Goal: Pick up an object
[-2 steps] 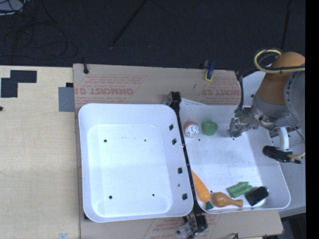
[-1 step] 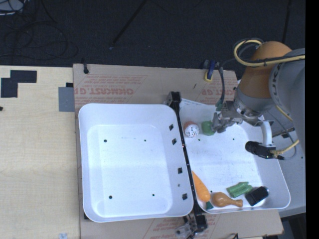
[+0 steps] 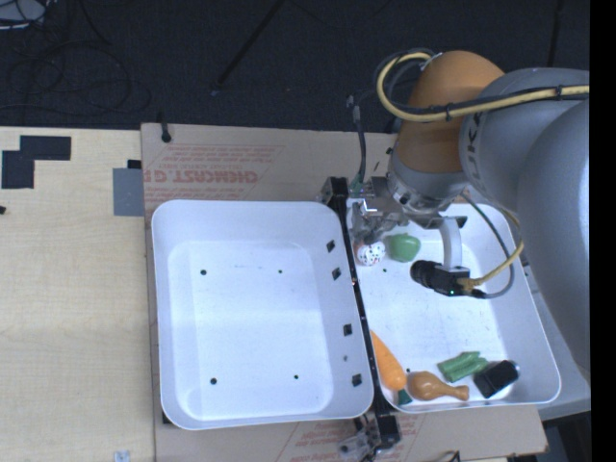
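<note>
The gripper [image 3: 369,227], whose opening I cannot tell, hangs above a round spotted white ball [image 3: 370,253].

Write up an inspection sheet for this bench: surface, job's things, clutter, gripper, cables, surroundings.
Surface: two shallow white bins side by side, left bin and right bin, on cardboard over a wooden bench.
Job's things: in the right bin, a white dotted ball beside a green round object near the top; an orange carrot, tan gourd-shaped toy, green piece and black block along the bottom.
Clutter: nothing seen.
Gripper: gripper low over the ball; finger state unclear.
Cables: yellow hose looped at the wrist.
Surroundings: dark floor with cords.
</note>
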You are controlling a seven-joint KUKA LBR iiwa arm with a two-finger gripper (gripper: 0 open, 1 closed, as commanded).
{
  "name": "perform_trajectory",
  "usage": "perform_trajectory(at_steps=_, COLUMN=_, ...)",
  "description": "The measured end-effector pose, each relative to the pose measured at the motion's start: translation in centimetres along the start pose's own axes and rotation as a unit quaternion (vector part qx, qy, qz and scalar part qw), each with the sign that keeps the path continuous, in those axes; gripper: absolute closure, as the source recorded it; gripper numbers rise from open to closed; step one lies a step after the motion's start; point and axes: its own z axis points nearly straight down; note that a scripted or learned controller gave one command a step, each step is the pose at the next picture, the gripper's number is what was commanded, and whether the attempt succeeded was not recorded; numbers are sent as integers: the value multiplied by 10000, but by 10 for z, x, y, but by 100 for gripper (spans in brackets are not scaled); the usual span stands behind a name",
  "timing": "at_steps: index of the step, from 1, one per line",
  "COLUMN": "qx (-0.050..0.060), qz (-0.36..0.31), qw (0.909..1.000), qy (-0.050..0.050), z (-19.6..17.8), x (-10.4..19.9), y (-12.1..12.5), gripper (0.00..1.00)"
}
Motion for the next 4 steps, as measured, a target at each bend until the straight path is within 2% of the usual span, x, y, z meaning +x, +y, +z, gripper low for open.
perform_trajectory(at_steps=1, qx=46, qz=12, qw=10000, qy=-8, z=4, x=95, y=-45, gripper=100)
perform_trajectory(at_steps=2, qx=17, qz=54, qw=10000, qy=-29, z=-11, x=96, y=-15, gripper=100)
perform_trajectory(at_steps=3, qx=-62, qz=44, qw=10000, qy=-18, z=-151, x=121, y=20, gripper=100)
perform_trajectory(at_steps=4, qx=71, qz=74, qw=9999, qy=-45, z=-67, x=99, y=7, gripper=100)
